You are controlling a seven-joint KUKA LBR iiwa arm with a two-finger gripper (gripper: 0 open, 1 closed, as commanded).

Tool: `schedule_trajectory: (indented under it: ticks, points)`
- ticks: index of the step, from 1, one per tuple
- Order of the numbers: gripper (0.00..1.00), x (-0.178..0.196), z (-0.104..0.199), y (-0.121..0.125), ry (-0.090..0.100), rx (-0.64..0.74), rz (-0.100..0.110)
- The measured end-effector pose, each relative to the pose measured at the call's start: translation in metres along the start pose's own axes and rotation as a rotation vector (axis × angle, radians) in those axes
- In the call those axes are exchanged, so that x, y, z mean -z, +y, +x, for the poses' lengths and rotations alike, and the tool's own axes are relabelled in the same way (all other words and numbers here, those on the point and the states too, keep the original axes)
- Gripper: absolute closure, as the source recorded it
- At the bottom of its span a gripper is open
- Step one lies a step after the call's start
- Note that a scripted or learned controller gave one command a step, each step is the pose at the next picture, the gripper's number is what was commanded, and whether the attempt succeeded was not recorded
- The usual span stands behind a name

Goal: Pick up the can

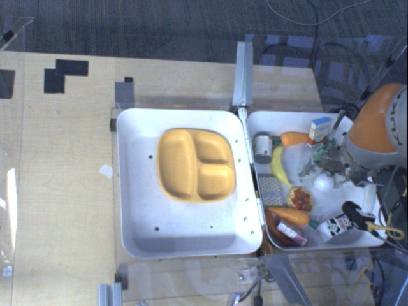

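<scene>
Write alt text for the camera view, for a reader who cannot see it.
The grey arm with an orange band reaches from the right over the right bin, which holds a small can, a banana and other clutter. The left bin holds a yellow divided tray.

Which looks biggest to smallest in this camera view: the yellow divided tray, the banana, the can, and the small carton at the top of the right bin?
1. yellow divided tray, by far the largest
2. banana
3. can and small carton: these look alike in size, so I won't rank them.
</scene>
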State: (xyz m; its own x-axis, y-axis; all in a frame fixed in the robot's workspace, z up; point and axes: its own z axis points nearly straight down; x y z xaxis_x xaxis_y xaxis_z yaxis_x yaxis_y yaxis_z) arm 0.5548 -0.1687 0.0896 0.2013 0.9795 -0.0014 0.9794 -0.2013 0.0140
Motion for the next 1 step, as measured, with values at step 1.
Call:
schedule_trajectory:
  ticks: [1]
  points:
    - [0.0,-0.0026,0.0004,0.0623,0.001,-0.112,0.005]
